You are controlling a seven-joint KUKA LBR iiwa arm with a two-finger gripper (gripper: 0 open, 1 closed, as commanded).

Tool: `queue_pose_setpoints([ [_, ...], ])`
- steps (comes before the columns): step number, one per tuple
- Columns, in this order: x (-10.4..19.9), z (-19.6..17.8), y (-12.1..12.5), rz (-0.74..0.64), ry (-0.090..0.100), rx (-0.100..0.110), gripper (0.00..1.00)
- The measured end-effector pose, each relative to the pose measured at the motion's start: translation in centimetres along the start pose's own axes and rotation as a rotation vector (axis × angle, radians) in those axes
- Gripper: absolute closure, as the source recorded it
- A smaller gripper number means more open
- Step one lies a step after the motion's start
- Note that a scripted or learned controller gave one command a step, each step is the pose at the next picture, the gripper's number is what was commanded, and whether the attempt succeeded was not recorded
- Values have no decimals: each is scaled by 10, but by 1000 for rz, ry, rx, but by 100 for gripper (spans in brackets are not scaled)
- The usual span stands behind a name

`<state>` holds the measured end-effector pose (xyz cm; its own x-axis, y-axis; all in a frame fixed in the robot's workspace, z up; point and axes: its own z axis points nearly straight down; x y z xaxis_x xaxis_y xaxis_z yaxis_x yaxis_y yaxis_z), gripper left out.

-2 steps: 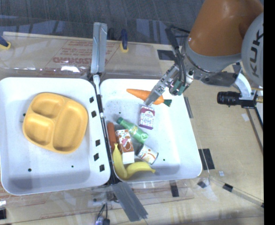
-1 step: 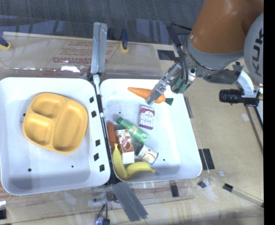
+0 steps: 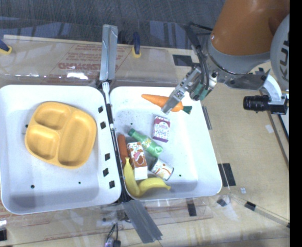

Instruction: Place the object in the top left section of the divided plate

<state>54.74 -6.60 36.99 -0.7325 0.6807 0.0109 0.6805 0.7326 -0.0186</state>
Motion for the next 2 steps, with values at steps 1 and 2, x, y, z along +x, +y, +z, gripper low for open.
queue_pose_setpoints([
  [1, -19, 28, -38, -166, -9, -15, 100],
  [2, -71, 73, -95, -260, -8, -15, 100],
])
